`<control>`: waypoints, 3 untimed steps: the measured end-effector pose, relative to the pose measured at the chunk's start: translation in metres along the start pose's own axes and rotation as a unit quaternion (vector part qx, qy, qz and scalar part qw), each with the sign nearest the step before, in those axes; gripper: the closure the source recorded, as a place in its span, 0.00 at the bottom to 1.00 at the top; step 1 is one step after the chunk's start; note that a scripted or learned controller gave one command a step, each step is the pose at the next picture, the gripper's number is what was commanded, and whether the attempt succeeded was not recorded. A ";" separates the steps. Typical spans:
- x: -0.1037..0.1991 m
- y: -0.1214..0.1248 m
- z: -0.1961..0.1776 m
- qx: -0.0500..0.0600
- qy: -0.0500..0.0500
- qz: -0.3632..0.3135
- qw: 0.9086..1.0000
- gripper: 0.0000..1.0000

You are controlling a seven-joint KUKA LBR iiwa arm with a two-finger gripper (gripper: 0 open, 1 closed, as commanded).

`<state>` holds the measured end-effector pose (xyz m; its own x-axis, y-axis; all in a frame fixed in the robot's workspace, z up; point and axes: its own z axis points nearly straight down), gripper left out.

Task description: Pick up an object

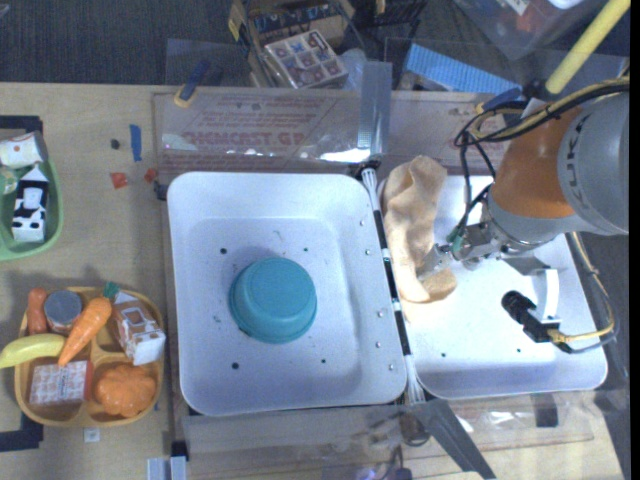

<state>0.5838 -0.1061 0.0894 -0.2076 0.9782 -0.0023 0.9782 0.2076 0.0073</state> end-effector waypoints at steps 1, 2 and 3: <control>-0.001 0.001 -0.011 -0.002 0.000 0.002 1.000 1.00; -0.002 0.001 -0.011 -0.002 0.000 0.002 1.000 0.00; 0.004 0.000 -0.002 -0.001 -0.001 -0.044 0.999 0.00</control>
<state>0.5834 -0.1019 0.0909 -0.2924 0.9563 -0.0059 0.9562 0.2925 0.0099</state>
